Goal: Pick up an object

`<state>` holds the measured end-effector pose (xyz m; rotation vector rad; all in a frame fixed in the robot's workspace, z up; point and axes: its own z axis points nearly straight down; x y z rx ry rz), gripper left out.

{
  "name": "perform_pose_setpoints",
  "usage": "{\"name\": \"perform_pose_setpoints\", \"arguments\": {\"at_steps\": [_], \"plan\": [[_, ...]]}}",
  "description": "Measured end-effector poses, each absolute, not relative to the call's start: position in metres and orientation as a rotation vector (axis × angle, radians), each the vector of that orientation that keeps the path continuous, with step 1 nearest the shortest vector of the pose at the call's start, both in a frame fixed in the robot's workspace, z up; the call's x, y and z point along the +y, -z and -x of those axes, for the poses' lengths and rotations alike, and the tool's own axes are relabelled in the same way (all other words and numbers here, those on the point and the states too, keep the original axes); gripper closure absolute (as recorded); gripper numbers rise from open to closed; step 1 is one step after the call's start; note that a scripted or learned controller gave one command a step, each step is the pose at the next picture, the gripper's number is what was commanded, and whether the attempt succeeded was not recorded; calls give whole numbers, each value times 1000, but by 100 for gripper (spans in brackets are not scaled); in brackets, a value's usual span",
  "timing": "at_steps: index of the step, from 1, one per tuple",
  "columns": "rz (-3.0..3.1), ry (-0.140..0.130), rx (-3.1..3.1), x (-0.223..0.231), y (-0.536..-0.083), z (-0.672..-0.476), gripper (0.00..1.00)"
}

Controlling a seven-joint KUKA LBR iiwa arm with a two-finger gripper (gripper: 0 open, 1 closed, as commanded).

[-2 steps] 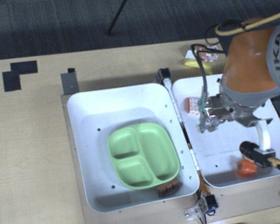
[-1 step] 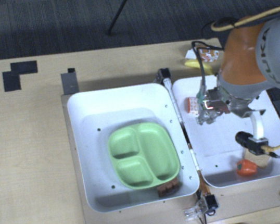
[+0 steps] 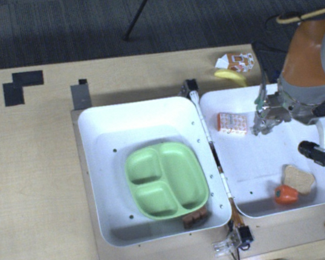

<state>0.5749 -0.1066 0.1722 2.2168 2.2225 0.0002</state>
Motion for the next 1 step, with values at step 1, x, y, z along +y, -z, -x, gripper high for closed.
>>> {"name": "perform_pose_setpoints", "arguments": {"at_steps": [1], "plan": [[-2218, -3, 2225, -89, -207, -533, 100]]}}
